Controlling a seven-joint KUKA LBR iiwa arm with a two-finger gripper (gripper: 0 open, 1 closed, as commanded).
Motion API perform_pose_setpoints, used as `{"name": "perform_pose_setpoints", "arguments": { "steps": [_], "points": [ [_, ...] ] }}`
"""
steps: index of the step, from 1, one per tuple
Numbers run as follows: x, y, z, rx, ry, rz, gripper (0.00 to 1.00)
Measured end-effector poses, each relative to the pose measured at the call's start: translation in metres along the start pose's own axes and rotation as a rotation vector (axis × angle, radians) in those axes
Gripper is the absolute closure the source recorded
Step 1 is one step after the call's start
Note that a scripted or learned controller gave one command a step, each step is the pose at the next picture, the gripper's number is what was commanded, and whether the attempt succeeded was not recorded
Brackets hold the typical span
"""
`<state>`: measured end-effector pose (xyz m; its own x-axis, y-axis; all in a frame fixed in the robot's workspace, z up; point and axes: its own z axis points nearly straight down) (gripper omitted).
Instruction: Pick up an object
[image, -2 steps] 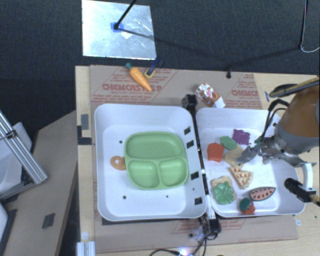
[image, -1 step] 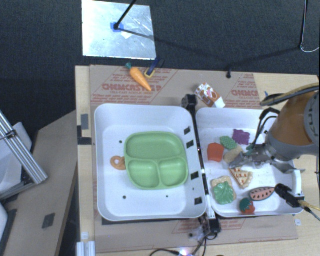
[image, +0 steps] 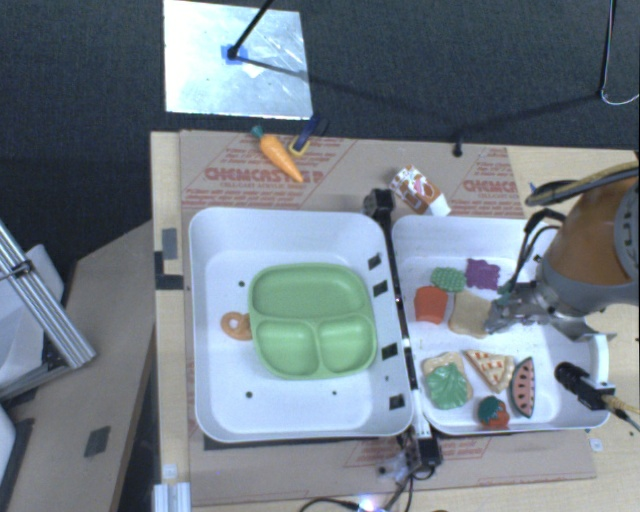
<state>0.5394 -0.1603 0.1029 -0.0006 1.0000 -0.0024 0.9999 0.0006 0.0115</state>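
My gripper (image: 500, 317) is low in the right bin (image: 420, 235), coming in from the right. Its tip is at the right edge of a tan bread slice (image: 466, 316). Close around it lie a red block (image: 431, 304), a green piece (image: 448, 279) and purple grapes (image: 483, 272). Nearer the front edge are a pizza slice (image: 490, 368), a watermelon slice (image: 523, 386), a green leaf (image: 447, 386) and a strawberry (image: 491, 410). Nothing is visibly between the fingers.
The left bin (image: 215, 290) holds a green divided plate (image: 310, 320) and a small orange ring (image: 236, 325). Behind the bins, on the cardboard, lie a toy carrot (image: 280, 156) and a small wrapped packet (image: 420, 190). A shiny sheet (image: 237, 60) lies further back.
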Motion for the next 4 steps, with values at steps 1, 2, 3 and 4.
{"name": "perform_pose_setpoints", "arguments": {
  "steps": [1,2,3,4],
  "points": [
    [-0.004,0.012,-0.052,0.005,0.000,-0.004,1.00],
    [-0.009,0.006,-0.101,0.006,0.000,-0.002,1.00],
    [-0.010,0.007,-0.123,0.007,0.001,-0.004,1.00],
    [0.036,0.037,-0.132,0.007,0.003,-0.009,1.00]
  ]
}}
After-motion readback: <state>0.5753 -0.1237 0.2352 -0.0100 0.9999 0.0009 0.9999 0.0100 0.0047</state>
